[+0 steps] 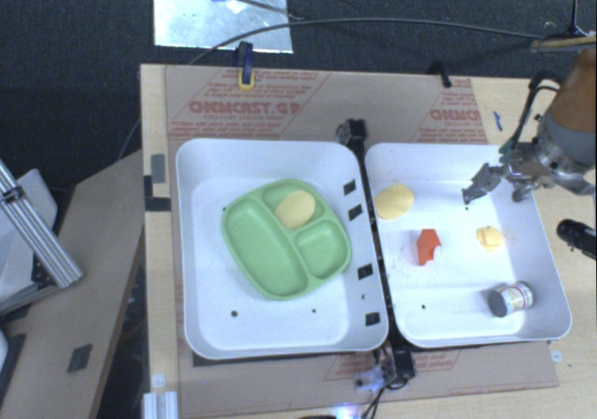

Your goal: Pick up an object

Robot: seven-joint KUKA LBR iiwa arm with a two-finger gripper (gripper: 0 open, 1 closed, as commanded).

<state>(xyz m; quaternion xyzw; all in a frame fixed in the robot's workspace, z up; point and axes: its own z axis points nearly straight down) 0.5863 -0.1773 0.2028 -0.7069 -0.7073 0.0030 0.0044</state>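
Observation:
My gripper (497, 188) hangs over the back right part of the right bin (550, 314), open, with nothing between its fingers. A small pale yellow piece (489, 238) lies just in front of it, apart from it. A red block (427, 245) sits near the bin's middle. A round yellow object (395, 202) lies at the bin's left side. A silver can (508, 299) rests on its side at the front right.
The left bin (201, 221) holds a green divided plate (266, 263) with a yellow lump (297, 209) in its back compartment. The arm (569, 128) comes in from the right over the right bin's rim.

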